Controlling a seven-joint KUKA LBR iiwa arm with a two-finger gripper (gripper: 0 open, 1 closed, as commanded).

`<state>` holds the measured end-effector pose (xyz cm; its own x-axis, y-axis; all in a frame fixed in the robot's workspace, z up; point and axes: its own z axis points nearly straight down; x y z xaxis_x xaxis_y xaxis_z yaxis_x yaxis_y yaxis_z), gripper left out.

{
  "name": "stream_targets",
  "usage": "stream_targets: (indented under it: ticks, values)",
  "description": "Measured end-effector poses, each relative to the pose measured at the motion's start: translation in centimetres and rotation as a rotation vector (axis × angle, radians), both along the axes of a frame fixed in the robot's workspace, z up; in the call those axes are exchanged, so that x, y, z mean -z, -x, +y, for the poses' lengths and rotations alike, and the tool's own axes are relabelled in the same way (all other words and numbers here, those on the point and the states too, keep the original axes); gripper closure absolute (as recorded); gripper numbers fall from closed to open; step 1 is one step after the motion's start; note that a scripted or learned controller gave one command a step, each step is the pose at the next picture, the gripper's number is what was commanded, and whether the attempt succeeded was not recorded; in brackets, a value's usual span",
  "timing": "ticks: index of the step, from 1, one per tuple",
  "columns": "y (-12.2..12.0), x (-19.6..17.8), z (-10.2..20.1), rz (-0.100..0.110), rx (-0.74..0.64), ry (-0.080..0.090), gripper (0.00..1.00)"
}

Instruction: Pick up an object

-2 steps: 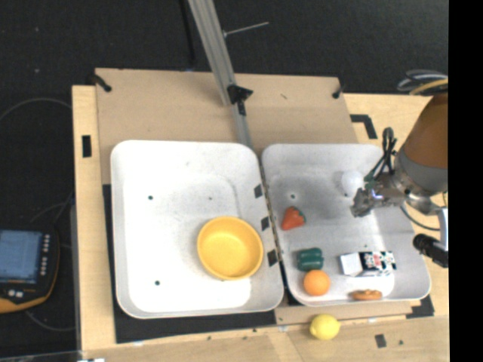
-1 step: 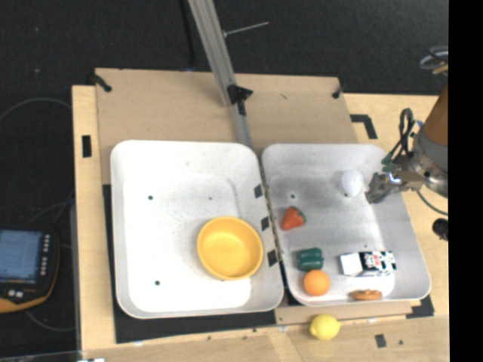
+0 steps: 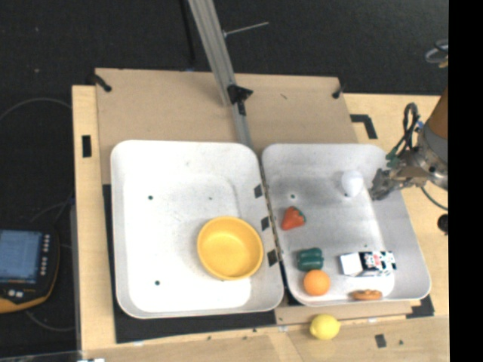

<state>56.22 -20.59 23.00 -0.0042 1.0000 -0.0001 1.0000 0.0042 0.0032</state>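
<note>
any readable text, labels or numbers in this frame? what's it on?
None readable.
Small white box in the right bin: dark and red print, too blurred to read.
Handheld pendant at the left edge: lit screen, too small to read.

Arm (image 3: 436, 138) cut off; hand (image 3: 381, 185) perhaps blurred.

in the right white bin (image 3: 392, 225) lie a small white ball (image 3: 351, 182) near the top, a red-orange chunk (image 3: 293, 219) by the left wall, a dark green block (image 3: 309, 259), a round orange fruit (image 3: 317, 283) just below it, a white box with black print (image 3: 367, 263), and a flat brown piece (image 3: 367, 295) at the lower rim.
</note>
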Motion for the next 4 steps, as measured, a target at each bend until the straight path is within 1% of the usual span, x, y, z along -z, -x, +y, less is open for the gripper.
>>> stream_targets:
  ticks: [2, 3, 4]
  values:
    - [-0.1, -2.2, 10.5, 0.002, -0.005, -0.003, 1.0]
    - [-0.8, -3.0, 15.9, 0.0, -0.005, -0.002, 1.0]
    - [-1.3, -1.8, 20.5, 0.004, -0.002, 0.0, 1.0]
